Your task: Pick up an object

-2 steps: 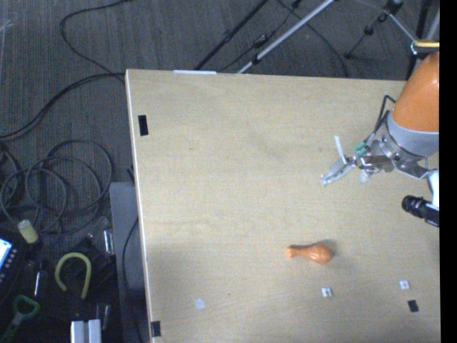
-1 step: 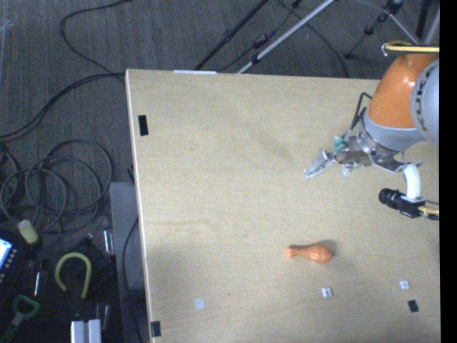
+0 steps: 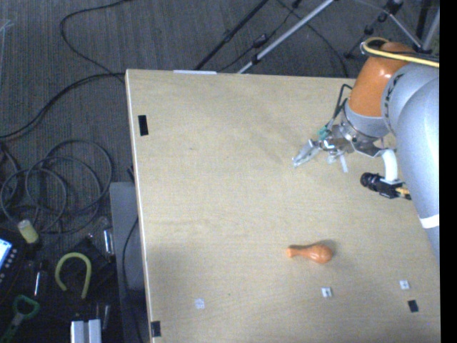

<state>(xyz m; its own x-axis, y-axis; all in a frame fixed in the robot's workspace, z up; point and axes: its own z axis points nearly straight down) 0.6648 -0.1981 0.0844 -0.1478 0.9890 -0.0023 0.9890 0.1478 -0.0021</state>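
Camera view: gripper [image 3: 308, 153], fingers splayed and holding nothing, sits right of centre, well apart from the orange object [image 3: 311, 253] at lower centre. Risk: the rounded object rolls aside on contact.

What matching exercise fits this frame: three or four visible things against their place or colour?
Things:
1. orange object
2. gripper
3. band above the wrist
4. black tape mark

Descriptions:
A. near the board's left edge, towards the far side
B. lying on the board, lower right of centre
C. orange, on the arm at the right
D. over the board, above the orange object in the view

Pairs: 1-B, 2-D, 3-C, 4-A
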